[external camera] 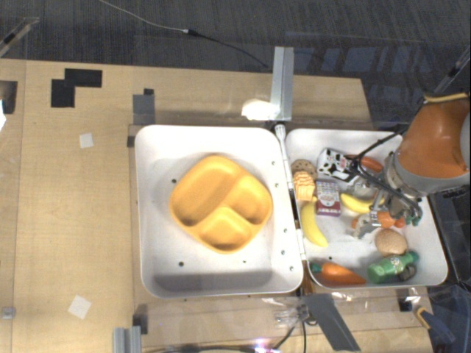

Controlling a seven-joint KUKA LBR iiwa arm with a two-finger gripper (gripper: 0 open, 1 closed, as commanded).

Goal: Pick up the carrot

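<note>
The carrot (341, 273) is orange with a green stub at its left end. It lies flat along the front edge of the right bin (440, 259). My gripper (373, 219) hangs over the bin's right half, below the orange-banded wrist (440, 142). It sits above and to the right of the carrot, well apart from it, among small items. A small orange-red piece (388, 218) lies right by the gripper's tip.
The right bin is crowded: a banana (313, 225), a second yellow fruit (356, 203), a red-and-white box (328, 198), a black-and-white carton (335, 163), a brown lump (391, 241) and a green item (393, 266) beside the carrot. A yellow divided plate (219, 201) fills the left bin (151, 263).
</note>
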